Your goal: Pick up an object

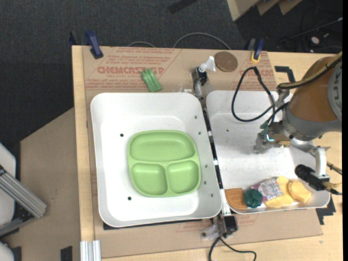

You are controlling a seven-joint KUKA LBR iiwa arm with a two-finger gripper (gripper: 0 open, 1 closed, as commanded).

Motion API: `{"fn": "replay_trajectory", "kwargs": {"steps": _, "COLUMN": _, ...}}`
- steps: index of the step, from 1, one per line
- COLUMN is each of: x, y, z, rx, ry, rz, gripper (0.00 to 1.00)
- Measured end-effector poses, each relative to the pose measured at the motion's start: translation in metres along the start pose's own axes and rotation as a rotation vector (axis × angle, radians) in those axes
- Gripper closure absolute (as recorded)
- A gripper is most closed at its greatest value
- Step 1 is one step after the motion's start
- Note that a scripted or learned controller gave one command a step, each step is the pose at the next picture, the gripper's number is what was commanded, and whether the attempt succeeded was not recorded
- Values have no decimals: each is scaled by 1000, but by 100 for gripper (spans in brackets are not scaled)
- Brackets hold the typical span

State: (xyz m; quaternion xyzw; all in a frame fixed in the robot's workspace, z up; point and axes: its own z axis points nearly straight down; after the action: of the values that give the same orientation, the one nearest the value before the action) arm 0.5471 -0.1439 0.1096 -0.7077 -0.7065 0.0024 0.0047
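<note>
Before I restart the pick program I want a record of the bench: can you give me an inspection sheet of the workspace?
Surface: cardboard-covered bench bearing a left bin and a right bin, side by side.
Job's things: small items piled along the right bin's near edge, among them yellow and orange pieces and a dark green one.
Clutter: green divided tray in the left bin; green object and brown disc on the cardboard behind the bins.
Grippers: gripper over the right bin, apart from the pile; state of jaws unclear.
Cables: black cable looping to the wrist.
Surroundings: dark carpet.
</note>
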Motion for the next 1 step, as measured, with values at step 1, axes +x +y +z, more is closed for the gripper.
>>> {"fn": "replay_trajectory", "kwargs": {"steps": 1, "x": -55, "y": 80, "z": -83, "rx": -24, "ry": -11, "rz": -3, "gripper": 100}}
